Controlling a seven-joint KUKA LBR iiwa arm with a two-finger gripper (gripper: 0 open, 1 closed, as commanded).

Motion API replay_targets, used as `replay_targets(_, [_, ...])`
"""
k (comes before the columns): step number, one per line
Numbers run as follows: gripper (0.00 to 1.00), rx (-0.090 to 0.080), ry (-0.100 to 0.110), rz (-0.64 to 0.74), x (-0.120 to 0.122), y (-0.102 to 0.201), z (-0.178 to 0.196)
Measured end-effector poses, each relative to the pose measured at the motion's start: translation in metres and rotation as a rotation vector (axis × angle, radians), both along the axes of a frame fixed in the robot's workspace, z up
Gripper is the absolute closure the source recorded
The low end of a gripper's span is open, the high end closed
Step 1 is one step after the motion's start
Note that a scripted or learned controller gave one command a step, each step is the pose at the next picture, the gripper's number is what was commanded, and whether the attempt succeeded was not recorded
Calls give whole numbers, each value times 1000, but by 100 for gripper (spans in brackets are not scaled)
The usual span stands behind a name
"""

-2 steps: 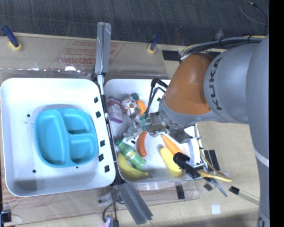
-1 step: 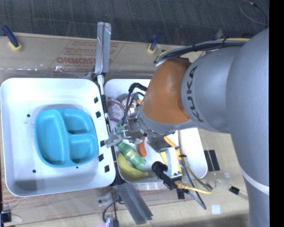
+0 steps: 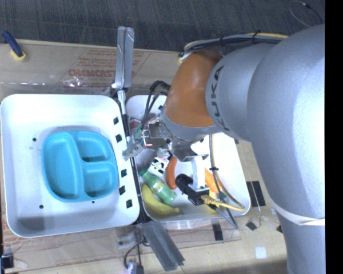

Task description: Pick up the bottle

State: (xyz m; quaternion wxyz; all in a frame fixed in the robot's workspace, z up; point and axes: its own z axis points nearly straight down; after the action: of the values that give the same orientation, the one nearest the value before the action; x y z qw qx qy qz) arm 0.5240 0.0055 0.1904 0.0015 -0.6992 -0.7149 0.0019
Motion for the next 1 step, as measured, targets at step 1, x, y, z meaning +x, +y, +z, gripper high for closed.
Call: replay_targets(1, [0,1,1,130,-48,21,0])
